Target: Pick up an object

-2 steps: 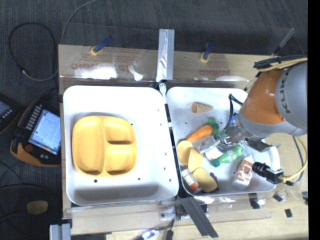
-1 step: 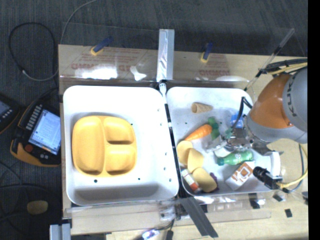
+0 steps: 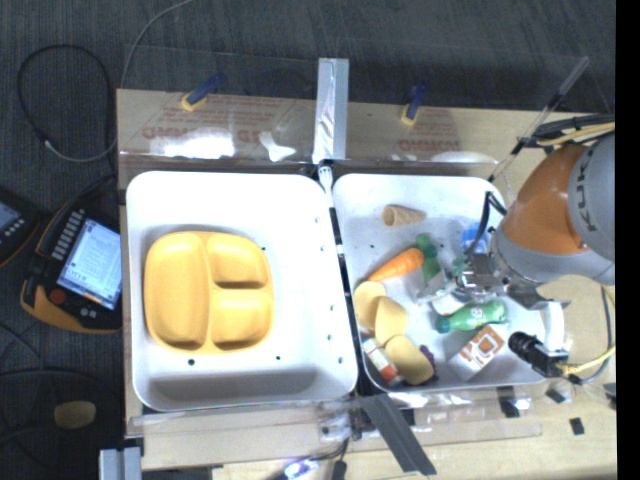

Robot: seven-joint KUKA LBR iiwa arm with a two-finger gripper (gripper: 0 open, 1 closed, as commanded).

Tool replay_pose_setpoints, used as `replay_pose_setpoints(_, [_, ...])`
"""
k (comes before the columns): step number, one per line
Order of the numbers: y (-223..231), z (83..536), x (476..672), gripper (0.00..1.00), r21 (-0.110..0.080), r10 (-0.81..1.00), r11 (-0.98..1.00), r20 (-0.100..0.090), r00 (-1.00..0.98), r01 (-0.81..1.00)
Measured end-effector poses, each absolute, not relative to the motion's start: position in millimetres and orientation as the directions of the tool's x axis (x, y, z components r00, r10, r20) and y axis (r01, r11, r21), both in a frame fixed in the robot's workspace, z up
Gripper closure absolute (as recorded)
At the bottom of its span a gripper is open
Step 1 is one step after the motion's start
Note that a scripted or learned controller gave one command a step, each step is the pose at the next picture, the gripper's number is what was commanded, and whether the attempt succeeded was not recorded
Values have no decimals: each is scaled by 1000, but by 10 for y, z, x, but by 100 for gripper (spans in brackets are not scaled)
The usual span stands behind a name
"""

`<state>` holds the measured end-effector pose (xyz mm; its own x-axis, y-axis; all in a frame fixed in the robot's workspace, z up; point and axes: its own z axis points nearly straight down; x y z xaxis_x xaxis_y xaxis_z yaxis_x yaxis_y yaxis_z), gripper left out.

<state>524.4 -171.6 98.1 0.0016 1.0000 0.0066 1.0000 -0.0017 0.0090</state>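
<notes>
One green bottle (image 3: 470, 317) lying flat, long axis left-right

Toys heaped in the right bin (image 3: 352, 230)

A carrot (image 3: 394, 265) lies slantwise near the middle, a tan cone (image 3: 403, 214) apart toward the far wall. A green bottle (image 3: 469, 317) lies flat beside a small carton (image 3: 481, 349). Yellow pieces (image 3: 387, 320) crowd the near left corner.

Even overhead light, white bins (image 3: 300, 193) slightly overexposed, soft focus, faint shadows throughout.
</notes>
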Motion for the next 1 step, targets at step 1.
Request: replay_pose_setpoints(1, [-805, 1810, 5438, 100, -8, 996, -88, -1, 88, 996])
